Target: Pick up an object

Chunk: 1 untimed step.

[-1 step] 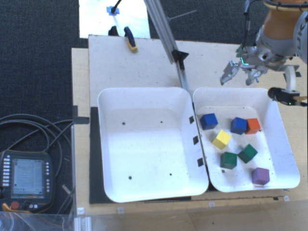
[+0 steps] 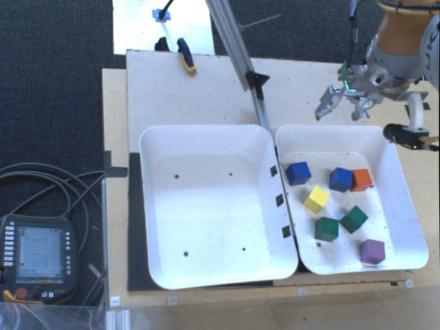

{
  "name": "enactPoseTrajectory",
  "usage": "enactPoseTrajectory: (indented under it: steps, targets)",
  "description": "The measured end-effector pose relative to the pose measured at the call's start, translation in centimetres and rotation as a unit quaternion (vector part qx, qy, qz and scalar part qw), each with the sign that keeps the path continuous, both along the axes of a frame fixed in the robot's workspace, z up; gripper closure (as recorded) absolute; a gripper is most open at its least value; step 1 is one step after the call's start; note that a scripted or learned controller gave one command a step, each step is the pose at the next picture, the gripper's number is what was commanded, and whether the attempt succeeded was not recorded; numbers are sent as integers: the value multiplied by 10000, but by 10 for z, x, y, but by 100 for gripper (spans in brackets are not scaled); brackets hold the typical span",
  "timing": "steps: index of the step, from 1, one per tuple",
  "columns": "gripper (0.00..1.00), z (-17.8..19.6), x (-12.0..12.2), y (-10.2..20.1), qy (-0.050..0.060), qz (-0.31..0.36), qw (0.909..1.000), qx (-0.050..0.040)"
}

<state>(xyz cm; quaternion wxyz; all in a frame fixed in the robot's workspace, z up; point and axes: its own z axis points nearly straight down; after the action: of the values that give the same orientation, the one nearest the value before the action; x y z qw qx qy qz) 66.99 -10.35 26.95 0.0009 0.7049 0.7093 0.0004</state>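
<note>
One fixed camera sitting above the table (image 2: 206, 88), looking down at a slant, far enough to be taking in both white bins: left bin (image 2: 155, 150) at 8 o'clock of frame, right bin (image 2: 405, 205) at 4. Arm (image 2: 405, 26) entering at 2 o'clock.

Bins: two shallow white plastic bins (image 2: 206, 267), plain with small dark dots
Cubes: two blue cubes (image 2: 298, 172), one orange cube (image 2: 361, 179), one yellow cube (image 2: 317, 199), two dark green cubes (image 2: 326, 229), one purple cube (image 2: 372, 251)
Arm: grey arm (image 2: 405, 19) with orange band
Bench: pale beige bench board (image 2: 199, 91), speckled
</note>
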Motion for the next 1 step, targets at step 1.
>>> enactPoseTrajectory:
  steps: [1]
  targets:
    - [0,-48,-2,-10,16,-24,10000,-2]
